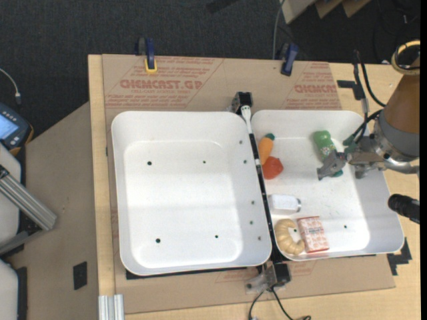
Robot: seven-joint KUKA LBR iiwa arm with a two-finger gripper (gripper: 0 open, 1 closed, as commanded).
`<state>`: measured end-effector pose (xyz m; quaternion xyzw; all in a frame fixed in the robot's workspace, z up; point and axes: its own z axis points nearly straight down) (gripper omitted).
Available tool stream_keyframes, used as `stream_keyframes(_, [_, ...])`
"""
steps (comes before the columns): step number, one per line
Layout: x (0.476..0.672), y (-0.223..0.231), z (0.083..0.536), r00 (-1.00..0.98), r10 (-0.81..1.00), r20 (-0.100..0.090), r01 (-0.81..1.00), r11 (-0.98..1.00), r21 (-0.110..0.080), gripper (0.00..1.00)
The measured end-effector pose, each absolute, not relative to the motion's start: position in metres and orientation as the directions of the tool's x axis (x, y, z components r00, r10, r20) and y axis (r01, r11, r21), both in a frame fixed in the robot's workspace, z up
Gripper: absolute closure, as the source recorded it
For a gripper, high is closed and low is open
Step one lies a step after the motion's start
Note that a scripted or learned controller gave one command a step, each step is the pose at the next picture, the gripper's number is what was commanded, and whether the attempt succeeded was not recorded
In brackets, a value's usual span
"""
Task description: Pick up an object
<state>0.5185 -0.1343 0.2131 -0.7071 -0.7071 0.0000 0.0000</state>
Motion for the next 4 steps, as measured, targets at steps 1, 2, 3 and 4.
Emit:
stream_keyframes(1, [0.571,-0.199,0.422,0.000,1.000,-0.011,1.000,0.000,0.023,0.00])
stream_keyframes(2, [0.569,-0.196,0.423,-0.002,1.000,-0.005,1.000,0.002,0.007,1.00])
stream_keyframes(3, [0.570,-0.196,0.434,-0.003,1.000,-0.008,1.000,0.003,0.011,1.00])
stream_keyframes(4, [0.571,-0.196,0.444,-0.004,1.000,-0.011,1.000,0.004,0.015,1.00])
